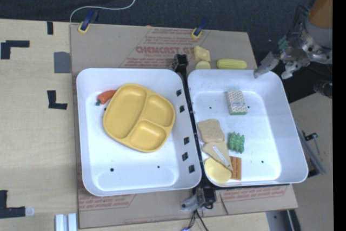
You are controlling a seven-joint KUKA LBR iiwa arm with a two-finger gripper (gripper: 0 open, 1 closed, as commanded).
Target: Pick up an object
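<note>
Nearest the camera, at the near edge of the right bin (270,116), a pale yellow round piece (217,171) is seen, with an orange stick (236,167), a tan slab (210,130), a green piece (236,142) and a speckled block (236,101) farther in. Nothing has been picked yet. The claw (281,60) is held beyond the bin's far right corner; whether it is spread cannot be told. A reach and descent over one piece is judged next.

I see the gripper (268,66) just outside the right bin (270,89), off its far right corner. Inside that bin, a speckled block (236,101) lies toward the far side and a green piece (236,142) nearer the middle.
</note>
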